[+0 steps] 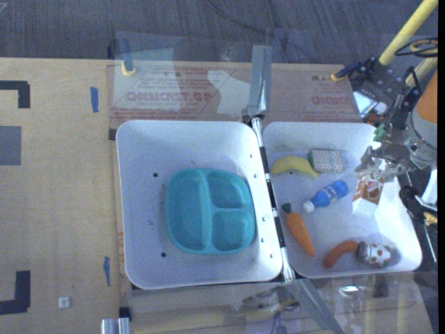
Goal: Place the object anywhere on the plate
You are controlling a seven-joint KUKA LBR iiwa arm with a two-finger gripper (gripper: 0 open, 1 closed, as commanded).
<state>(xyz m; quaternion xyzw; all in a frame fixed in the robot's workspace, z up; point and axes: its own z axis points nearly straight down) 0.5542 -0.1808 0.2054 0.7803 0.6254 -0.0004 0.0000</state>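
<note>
We are seeing the teal plate [208, 211] lying in the left bin [135, 152]. In the right bin [410, 245], our pincer [379, 167] is gripping an orange-white packet [368, 191], hanging just below it, well apart from the plate.

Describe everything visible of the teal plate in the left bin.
The plate is a teal, rounded-rectangle tray, plastic by its look, split by raised ridges into three compartments: one long one on the view's left and two smaller ones on the right. It lies flat, right way up, near the middle of the left bin, with white floor showing all round it. Nothing rests in it or touches it apart from the bin floor.
</note>
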